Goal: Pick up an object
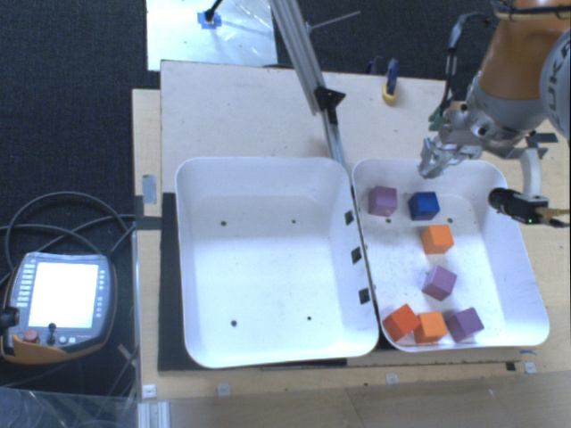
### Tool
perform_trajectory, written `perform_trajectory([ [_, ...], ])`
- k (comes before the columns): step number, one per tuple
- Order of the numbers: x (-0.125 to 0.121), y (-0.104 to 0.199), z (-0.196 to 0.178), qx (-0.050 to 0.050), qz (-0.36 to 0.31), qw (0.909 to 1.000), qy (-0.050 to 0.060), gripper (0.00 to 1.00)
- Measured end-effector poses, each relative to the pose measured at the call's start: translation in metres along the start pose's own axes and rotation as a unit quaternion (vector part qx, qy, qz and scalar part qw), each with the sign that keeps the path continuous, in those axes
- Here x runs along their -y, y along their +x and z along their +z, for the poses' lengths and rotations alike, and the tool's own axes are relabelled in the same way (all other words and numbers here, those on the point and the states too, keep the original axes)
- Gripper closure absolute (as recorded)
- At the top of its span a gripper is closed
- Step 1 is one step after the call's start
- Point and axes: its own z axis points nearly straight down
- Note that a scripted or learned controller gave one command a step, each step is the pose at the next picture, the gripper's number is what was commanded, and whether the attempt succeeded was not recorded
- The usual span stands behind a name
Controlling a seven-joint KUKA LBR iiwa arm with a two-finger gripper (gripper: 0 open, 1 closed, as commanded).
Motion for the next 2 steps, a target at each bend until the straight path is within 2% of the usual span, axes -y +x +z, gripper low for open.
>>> perform_trajectory([
  [1, -0.014, 0.057, -0.004, 0.0, 0.0, 1.0, -0.001, 1.0],
  [2, -0.021, 0.104, 0.011, 0.0, 0.001, 1.0, 0.001, 1.0],
])
